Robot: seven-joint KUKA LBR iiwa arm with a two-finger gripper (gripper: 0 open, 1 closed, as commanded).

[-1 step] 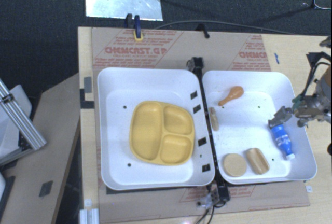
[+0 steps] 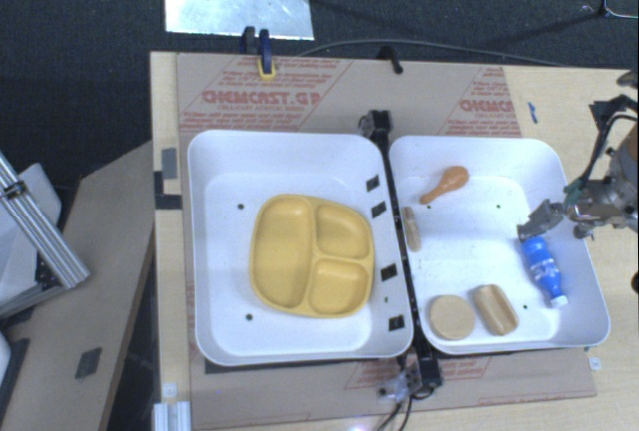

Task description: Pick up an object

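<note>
The left bin [image 2: 215, 219], smooth white plastic with rounded corners, holds a glossy yellow divided plate [image 2: 312, 254] with three compartments. In the right bin [image 2: 479, 160], a small tan cylinder [image 2: 410, 228] lies against the dividing wall, and a tan drumstick-shaped toy [image 2: 445, 184] rests toward the far side. Near the front wall sit a flat round beige disc [image 2: 451, 317] and, just beside it, a rounded brown bread-like block [image 2: 494, 308]. A blue plastic bottle [image 2: 544, 270] with a white cap lies tilted by the right wall. The metal gripper [image 2: 544, 215] hangs just above the bottle's upper end; whether it is released or clenched cannot be told.
</note>
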